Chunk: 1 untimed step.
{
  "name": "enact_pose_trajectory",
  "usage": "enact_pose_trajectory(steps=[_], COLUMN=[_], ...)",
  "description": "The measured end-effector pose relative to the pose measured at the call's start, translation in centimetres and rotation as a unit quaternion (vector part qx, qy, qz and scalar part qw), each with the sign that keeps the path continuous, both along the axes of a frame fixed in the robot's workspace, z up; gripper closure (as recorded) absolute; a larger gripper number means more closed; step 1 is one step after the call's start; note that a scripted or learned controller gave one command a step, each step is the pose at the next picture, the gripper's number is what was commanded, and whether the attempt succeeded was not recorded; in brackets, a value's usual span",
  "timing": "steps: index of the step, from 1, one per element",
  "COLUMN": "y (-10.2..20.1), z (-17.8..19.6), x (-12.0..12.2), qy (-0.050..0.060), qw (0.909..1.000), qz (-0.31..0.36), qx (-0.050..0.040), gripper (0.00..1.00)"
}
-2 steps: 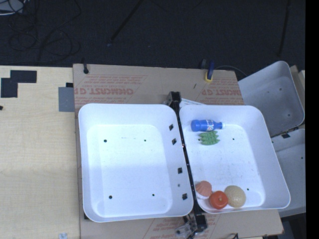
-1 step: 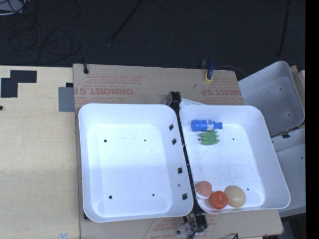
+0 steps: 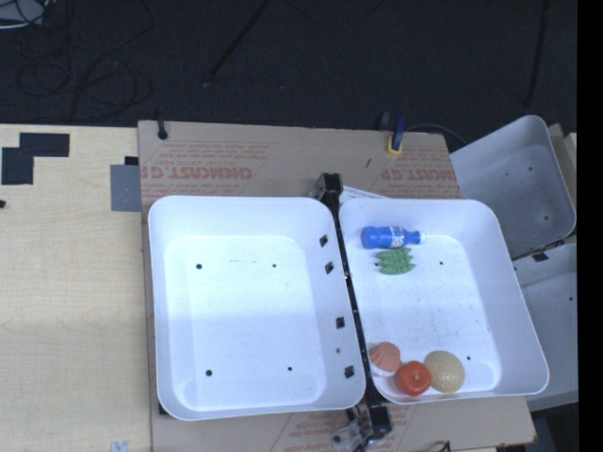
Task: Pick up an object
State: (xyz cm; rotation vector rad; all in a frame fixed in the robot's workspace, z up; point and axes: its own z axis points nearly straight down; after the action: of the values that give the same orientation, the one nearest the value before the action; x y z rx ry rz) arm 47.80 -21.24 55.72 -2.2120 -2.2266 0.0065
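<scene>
Two shallow white bins sit side by side on a cardboard sheet (image 3: 283, 163) laid over the desk (image 3: 66, 281). Red printing on the cardboard runs upside down and I cannot read it surely. Inside the right bin (image 3: 490, 281), a blue bottle (image 3: 388, 237) with a white cap lies on its side near the far wall, a green object (image 3: 396, 262) just beside it. At the near edge sit a pinkish piece (image 3: 384, 355), a red ball (image 3: 413, 378) and a tan ball (image 3: 445, 370), clustered together. Beside it is the left bin (image 3: 170, 252).
</scene>
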Motion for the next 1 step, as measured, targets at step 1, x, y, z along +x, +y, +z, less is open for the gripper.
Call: enact_pose_trajectory(steps=[1], y=[0.01], z=[-0.05], x=[-0.01], qy=[0.0], qw=[1.0], qz=[0.0], qx=[0.0004], gripper=[0.0])
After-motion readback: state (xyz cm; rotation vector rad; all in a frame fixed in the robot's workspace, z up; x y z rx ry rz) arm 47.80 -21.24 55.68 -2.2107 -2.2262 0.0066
